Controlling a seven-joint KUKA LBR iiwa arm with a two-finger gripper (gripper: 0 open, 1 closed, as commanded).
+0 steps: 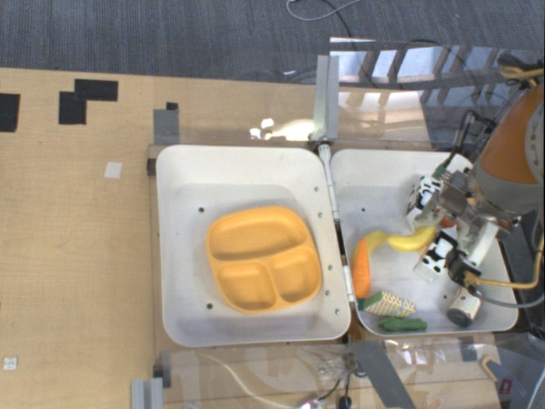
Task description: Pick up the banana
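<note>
Gripper (430, 220) sits over the right bin (375, 173), fingers closed on the banana (407, 241) at its right end — the fruit stretches left from them, toward the carrot (362, 269), above the bin floor.

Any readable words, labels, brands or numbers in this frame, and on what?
None can be read.
Black-and-white pattern on the gripper: blocks, no letters.
Black squares on the bench: plain marks.
Small white tag on the bench: too small to read.
</note>
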